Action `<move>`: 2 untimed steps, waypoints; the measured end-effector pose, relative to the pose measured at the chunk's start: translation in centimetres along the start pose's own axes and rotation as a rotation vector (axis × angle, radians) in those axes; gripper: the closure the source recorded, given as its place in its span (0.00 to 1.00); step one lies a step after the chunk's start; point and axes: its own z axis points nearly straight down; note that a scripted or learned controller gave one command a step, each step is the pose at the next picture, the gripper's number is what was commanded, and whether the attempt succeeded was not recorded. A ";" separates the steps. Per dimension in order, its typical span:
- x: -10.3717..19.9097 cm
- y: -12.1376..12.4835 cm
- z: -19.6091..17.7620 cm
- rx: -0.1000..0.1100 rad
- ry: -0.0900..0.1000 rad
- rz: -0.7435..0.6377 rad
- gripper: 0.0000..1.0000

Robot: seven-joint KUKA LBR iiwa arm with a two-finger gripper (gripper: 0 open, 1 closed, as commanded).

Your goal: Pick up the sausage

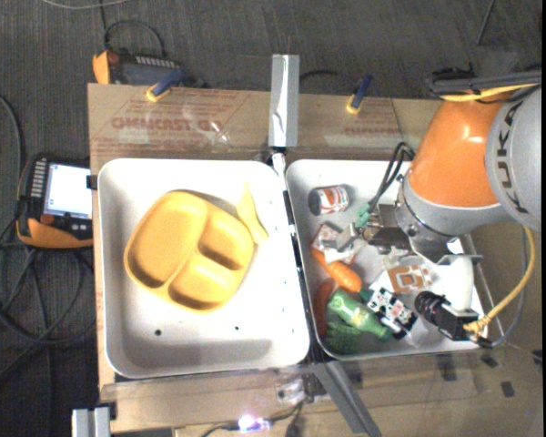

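The sausage (339, 269) was a short, glossy, orange-red link, rounded at the ends and lying at a slant on the floor of the right bin (300, 244), in its left half and close to the left wall. The end effector (375, 235) hung over the same bin just up and to the right of the sausage, near it but apart from it, with nothing seen in its grasp. Whether it was released or clenched could not be told, since the grey and orange arm (464, 162) covered most of it. A crumpled silvery wrapper (330, 238) lay between the sausage and a small tin can (330, 198) on its side near the bin's far wall. Just below the sausage were a second orange-red piece (322, 297) and a green bottle-like thing (355, 312), with a small printed black-and-white packet (391, 305) beside it and an orange-and-white card (406, 276) further right. The left bin (118, 335) held a yellow divided plate (191, 248), and a pale yellow scrap (252, 212) touched the plate's upper right rim. Both bins sat on a cardboard-covered tabletop (191, 121).
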 end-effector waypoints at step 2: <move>-6.8 0.4 11.4 0.003 0.004 0.099 0.00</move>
